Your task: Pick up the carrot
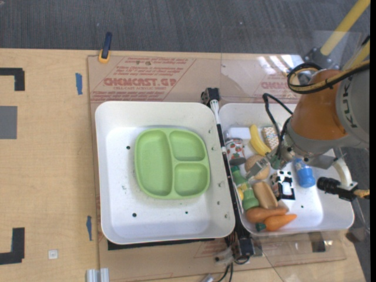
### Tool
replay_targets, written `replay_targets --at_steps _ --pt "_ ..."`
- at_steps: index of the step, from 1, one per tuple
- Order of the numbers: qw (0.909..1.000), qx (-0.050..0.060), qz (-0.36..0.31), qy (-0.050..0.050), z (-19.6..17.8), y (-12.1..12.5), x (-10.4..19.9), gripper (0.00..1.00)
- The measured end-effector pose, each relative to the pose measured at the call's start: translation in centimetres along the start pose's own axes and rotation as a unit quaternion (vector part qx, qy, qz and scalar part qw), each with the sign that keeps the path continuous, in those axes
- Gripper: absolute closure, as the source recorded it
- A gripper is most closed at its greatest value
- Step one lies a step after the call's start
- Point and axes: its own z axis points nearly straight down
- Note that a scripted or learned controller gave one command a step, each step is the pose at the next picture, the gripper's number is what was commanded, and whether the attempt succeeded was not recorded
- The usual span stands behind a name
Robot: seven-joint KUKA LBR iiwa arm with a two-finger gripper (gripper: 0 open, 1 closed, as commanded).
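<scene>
Camera view: claw (284,170) hangs low over right-hand shallow white bin (338,213), among toy foods; finger spread cannot be told. Tapered orange plastic carrot (281,221) lies untouched on bin floor, near claw, toward front rim. Judged: pick not begun; descent, grasp, lift remain.

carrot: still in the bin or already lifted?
In the bin. The carrot lies flat on the right bin floor at its near edge, beside a hot dog; the gripper sits apart, farther back.
</scene>
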Motion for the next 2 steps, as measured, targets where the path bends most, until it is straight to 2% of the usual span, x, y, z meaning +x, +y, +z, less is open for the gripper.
replay_targets --at_steps 1,2 --pt "0.9873 0.001 0.159 0.0 1.5 5.6 -3.9 0.0" --pt "0.9879 -0.002 0.155 -0.002 -9.6 5.8 -5.8 0.0"
